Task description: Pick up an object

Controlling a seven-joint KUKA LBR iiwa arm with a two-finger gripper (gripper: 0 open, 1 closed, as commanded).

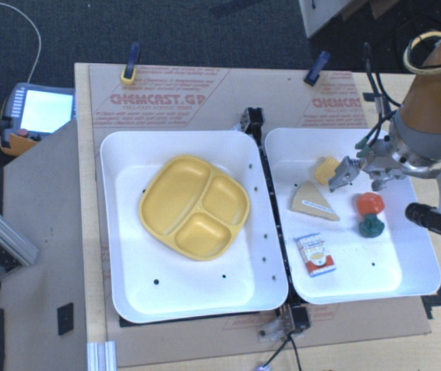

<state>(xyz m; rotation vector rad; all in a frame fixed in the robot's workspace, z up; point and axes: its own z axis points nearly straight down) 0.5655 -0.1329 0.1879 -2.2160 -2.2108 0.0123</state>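
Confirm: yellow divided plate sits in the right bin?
No, the yellow divided plate lies in the left bin.

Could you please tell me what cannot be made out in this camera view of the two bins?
- Pincer: too small and blurred in the camera view to tell whether it grips anything.
- Yellow block: its right side is partly covered by the pincer.
- Small carton: its print is too small to read.
- Arm: cut off by the view's right edge.
- Red object and green object: too small to identify.
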